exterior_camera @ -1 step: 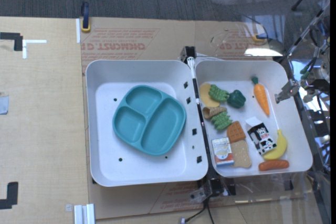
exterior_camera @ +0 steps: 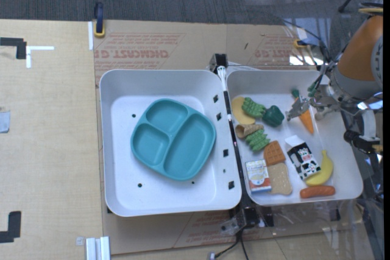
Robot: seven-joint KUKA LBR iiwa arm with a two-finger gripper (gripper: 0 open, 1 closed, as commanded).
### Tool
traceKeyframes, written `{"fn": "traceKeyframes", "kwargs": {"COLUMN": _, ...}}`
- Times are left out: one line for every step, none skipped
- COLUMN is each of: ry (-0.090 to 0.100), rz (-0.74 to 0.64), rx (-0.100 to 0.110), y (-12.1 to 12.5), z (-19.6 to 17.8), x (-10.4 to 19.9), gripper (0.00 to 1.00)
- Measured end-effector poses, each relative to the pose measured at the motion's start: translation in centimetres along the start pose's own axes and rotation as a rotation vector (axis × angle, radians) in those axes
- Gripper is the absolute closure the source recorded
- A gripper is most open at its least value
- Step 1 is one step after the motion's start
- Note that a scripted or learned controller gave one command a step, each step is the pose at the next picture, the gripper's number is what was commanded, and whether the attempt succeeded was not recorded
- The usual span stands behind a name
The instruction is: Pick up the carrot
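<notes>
The carrot (exterior_camera: 307,121) is a small orange cone lying in the right bin (exterior_camera: 350,149), near its far right side, tip pointing toward the front. My gripper (exterior_camera: 311,109) hovers right over the carrot's thick end, with grey fingers (exterior_camera: 299,110) spread to either side of it. The fingers look wider apart than the carrot, and I see no grip on it. The orange band of the arm (exterior_camera: 359,52) rises behind, at the right edge.
The right bin also holds a green pepper (exterior_camera: 273,115), leafy greens (exterior_camera: 253,108), a milk carton (exterior_camera: 303,159), a banana (exterior_camera: 323,171), a red sausage (exterior_camera: 317,192), crackers (exterior_camera: 278,167) and a small box (exterior_camera: 258,175). A teal divided plate (exterior_camera: 173,138) lies in the left bin (exterior_camera: 116,149).
</notes>
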State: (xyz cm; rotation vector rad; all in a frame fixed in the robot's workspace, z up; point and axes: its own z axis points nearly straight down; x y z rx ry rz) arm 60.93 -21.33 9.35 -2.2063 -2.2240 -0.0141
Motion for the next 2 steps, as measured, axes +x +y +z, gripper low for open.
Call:
{"fn": "traceKeyframes", "kwargs": {"ry": -0.009, "rz": -0.006, "rx": -0.002, "y": 0.0, "z": -1.0, "x": -0.2, "gripper": 1.0}}
{"fn": "traceKeyframes", "kwargs": {"ry": -0.015, "rz": 0.373, "rx": -0.002, "y": 1.5, "z": -6.8, "x": 3.6, "gripper": 1.0}}
